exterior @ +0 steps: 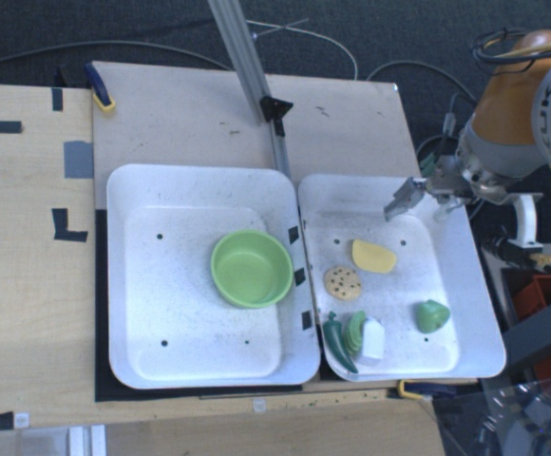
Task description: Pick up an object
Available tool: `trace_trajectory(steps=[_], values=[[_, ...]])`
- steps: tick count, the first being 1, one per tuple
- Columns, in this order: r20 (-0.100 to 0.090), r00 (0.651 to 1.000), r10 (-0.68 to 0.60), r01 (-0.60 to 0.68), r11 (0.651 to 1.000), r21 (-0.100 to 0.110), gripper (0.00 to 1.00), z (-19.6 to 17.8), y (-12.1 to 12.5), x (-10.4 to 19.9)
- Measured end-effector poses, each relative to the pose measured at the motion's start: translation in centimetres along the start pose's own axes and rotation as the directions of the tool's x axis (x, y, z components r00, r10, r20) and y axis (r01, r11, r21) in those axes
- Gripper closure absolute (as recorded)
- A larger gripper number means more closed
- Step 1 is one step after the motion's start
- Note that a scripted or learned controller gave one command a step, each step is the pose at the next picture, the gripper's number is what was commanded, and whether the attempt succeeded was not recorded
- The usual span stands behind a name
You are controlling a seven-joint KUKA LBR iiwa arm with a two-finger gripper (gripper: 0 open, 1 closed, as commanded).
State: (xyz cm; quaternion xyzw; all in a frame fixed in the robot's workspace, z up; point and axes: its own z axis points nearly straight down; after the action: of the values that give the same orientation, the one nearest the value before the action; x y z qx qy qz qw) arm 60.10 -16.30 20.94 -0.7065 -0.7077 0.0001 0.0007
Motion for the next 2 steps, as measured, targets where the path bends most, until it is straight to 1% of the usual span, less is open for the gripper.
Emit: trace_trajectory(steps=[1, 2], values=[[0.0, 1.0, 0.0, 0.0, 1.0, 0.0, 0.0, 0.0, 0.0, 0.0], [0.001, 1.0, 0.0, 0.0, 1.0, 0.005, 0.0, 5.7, 0.6, 0.8]])
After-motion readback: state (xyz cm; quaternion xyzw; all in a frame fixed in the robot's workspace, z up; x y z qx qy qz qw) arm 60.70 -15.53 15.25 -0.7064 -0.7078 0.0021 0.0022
